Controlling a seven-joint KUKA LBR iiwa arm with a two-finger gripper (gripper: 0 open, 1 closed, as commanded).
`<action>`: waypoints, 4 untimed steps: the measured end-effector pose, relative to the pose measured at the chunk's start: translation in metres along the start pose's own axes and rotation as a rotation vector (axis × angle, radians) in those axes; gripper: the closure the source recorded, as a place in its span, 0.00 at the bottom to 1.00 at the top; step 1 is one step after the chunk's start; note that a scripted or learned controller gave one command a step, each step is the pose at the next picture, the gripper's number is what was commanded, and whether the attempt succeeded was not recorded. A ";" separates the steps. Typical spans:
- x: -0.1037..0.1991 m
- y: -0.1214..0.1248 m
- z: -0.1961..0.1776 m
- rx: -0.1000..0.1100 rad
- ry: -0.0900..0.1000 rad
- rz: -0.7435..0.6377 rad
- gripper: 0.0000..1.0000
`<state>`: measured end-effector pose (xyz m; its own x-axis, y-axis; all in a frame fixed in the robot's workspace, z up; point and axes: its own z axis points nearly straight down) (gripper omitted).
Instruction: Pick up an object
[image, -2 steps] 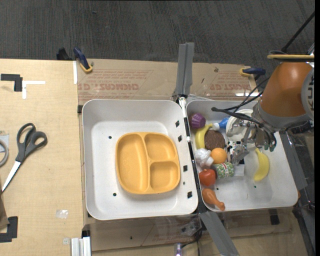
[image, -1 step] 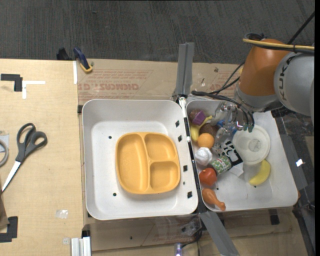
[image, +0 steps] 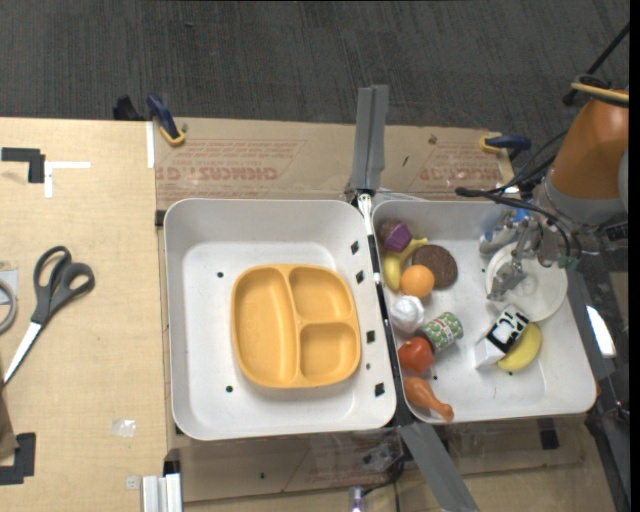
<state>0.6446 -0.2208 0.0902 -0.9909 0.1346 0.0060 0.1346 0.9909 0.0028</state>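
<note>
At the near edge of the right bin lies an orange carrot-shaped toy, with a red tomato just behind it. Next come a small can with a green patterned label, its writing too small to read, and a white ball-like piece. To the right, a yellow banana touches a black-and-white box whose markings cannot be read. Farther back sit an orange, a brown round piece, a second banana and a purple piece. The gripper hangs over a white plate at the bin's far right, clamped on nothing I can see; whether it is apart or together I cannot tell. The left bin holds a yellow three-compartment tray. Scissors lie on the bench at left. Behind the bins, cardboard carries red printed lettering, upside down and not legible.
</note>
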 end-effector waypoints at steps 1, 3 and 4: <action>0.051 0.117 0.001 0.001 -0.006 -0.072 0.00; -0.005 0.055 -0.016 0.002 0.007 -0.299 0.00; 0.011 0.117 0.000 0.002 -0.007 -0.234 0.00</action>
<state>0.6491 -0.1028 0.0905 -0.9951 -0.0992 -0.0012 -0.0992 0.9951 0.0008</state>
